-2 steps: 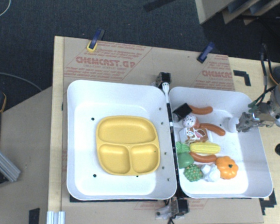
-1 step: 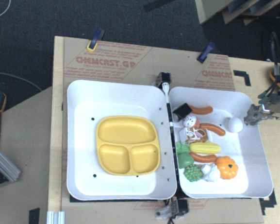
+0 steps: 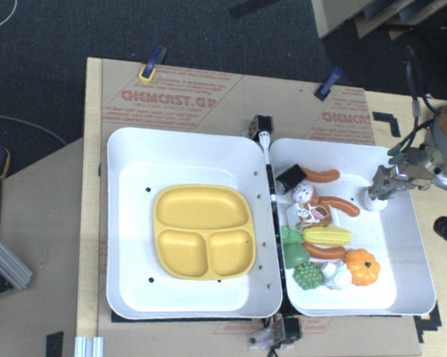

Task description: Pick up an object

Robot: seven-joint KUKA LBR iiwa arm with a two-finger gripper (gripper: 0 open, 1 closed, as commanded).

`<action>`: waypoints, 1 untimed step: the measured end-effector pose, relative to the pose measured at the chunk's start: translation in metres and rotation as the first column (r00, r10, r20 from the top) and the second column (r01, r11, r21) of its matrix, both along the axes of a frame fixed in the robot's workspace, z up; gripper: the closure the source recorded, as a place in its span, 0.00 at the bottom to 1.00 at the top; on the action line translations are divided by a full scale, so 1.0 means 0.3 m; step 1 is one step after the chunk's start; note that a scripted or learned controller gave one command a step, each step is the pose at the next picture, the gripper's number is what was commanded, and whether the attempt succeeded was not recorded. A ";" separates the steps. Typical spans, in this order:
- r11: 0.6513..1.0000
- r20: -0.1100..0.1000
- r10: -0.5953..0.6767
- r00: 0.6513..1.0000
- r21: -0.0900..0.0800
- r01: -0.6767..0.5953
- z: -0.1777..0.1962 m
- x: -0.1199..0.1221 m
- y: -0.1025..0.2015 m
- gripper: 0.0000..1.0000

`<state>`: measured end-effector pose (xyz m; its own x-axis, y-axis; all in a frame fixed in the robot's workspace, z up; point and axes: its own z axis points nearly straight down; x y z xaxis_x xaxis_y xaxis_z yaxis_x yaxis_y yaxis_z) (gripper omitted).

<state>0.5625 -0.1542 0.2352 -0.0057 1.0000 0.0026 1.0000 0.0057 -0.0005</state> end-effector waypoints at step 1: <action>1.000 -0.002 0.000 1.000 0.001 0.000 -0.021 -0.014 0.189 1.00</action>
<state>0.5583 -0.0973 0.2288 -0.0061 1.0000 0.0032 1.0000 0.0061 -0.0023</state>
